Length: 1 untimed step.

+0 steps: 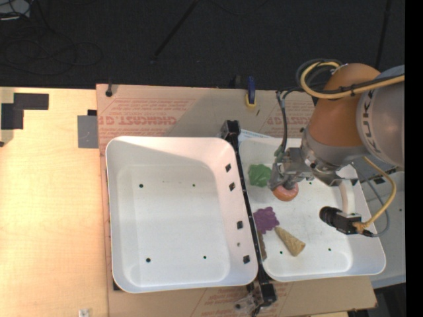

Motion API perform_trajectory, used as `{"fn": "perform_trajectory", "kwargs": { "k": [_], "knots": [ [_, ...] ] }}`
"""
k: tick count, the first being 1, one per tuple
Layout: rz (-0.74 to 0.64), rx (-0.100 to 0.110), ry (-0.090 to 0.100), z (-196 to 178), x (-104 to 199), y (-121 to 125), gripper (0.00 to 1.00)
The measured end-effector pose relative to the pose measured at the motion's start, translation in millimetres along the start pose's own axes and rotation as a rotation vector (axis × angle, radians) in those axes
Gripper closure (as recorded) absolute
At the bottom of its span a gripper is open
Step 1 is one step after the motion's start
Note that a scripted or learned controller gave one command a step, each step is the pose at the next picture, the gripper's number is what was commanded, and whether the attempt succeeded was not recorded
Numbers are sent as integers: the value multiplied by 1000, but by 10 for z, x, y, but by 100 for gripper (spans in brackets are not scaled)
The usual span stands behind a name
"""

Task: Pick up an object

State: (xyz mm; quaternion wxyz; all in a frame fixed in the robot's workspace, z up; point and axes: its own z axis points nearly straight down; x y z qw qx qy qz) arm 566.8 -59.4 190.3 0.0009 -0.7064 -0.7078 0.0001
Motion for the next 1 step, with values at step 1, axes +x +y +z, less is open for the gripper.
{"fn": "perform_trajectory", "kwargs": {
  "k": [1],
  "knots": [
    [-4,1,1,-483,847,-258,100]
  ]
}}
